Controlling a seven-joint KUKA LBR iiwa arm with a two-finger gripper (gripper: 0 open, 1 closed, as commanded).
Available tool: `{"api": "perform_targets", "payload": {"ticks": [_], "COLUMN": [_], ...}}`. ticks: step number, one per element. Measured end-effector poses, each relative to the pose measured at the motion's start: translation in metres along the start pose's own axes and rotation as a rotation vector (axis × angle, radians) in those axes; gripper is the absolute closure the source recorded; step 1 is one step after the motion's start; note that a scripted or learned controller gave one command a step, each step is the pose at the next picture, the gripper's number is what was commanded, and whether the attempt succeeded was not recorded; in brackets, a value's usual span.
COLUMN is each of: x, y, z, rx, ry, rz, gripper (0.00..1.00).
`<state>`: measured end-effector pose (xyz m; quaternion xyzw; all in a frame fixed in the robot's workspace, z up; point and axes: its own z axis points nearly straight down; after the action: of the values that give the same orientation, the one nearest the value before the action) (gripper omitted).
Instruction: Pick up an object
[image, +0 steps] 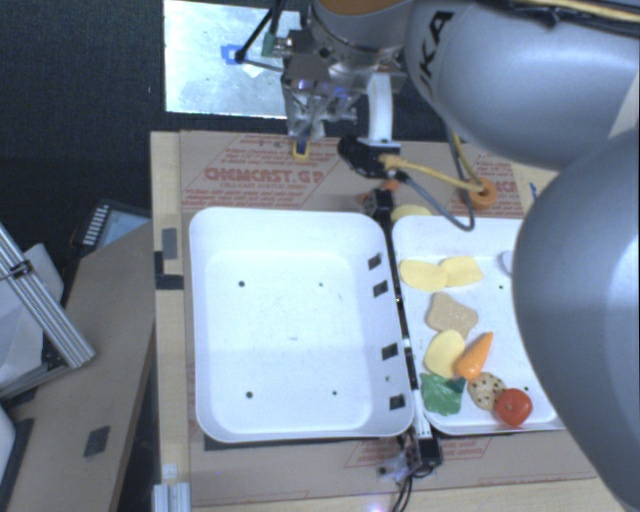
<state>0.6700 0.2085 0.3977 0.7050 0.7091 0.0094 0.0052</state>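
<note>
You are looking down at the pincer (301, 140), which is hanging up high over the brown board beyond the two bins. Its fingers are sitting close together on a small yellow piece (300, 150) at their tips, and it looks like they are pinching it. Below the pincer, the left bin (290, 330) is lying just under it. Down and to the pincer's right, the right bin (505, 300) is holding the toy food: two yellow chips (440, 272), a tan cracker (451, 314), an orange carrot (475, 353), a green leaf (441, 392) and a red tomato (513, 406). The big grey arm (540, 90) is covering that bin's far side.
</note>
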Motion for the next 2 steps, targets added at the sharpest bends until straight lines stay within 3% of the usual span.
{"api": "perform_targets", "payload": {"ticks": [1,2], "x": [0.0274,0.0261], "y": [-0.0005,-0.0004], "z": [-0.0338,-0.0419], "rx": [0.014,0.018], "ry": [-0.004,-0.005], "rz": [-0.001,0.000], "gripper": [1.00,1.00]}}
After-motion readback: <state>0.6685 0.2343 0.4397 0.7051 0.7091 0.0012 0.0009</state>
